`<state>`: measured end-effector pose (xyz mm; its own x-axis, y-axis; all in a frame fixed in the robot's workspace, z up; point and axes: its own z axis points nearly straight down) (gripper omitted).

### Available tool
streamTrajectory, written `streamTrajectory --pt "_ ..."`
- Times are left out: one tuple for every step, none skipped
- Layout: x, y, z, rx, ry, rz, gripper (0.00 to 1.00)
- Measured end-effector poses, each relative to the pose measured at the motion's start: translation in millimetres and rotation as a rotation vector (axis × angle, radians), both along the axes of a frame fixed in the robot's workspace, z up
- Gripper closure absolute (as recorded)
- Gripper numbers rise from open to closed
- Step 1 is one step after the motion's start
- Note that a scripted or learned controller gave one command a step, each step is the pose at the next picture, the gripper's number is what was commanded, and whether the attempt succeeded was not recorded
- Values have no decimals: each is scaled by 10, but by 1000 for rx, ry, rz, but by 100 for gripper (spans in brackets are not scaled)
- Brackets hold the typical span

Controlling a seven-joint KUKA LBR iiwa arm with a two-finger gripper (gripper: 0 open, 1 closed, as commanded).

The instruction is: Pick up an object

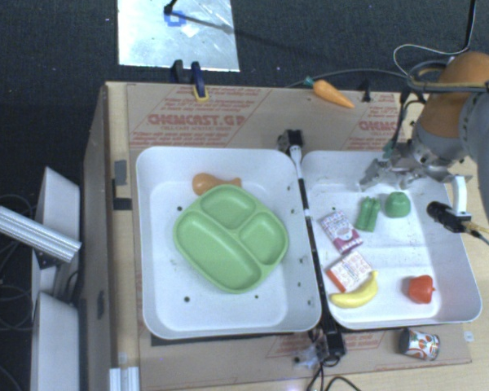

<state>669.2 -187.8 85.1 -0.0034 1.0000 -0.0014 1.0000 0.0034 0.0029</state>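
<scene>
1. Gripper [389, 172] hangs over the far part of the right bin [464, 279], reaching in from the right on the grey arm [473, 129] with its orange band. Its metal fingers look spread apart and nothing sits between them, so I read it as open and empty.
2. Nearest candidates lie just below it, toward the camera: a green cup-like piece [398, 204] almost directly under the fingers, and a green block [367, 214] slightly to its left, its long axis running roughly near-to-far.
3. Farther toward the near edge lie two small packets [340, 230] [349, 271], a banana [355, 294] lying crosswise, and a red piece [420, 288].
4. My judgement: a short drop toward the green cup-like piece is the likeliest move.
</scene>
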Motion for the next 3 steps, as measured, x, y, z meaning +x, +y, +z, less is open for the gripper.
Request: streamTrajectory --pt "1 -27 3 0 0 -1 0" --pt "3 -141 8 1 0 -1 0" --pt "3 210 1 1 0 2 0"
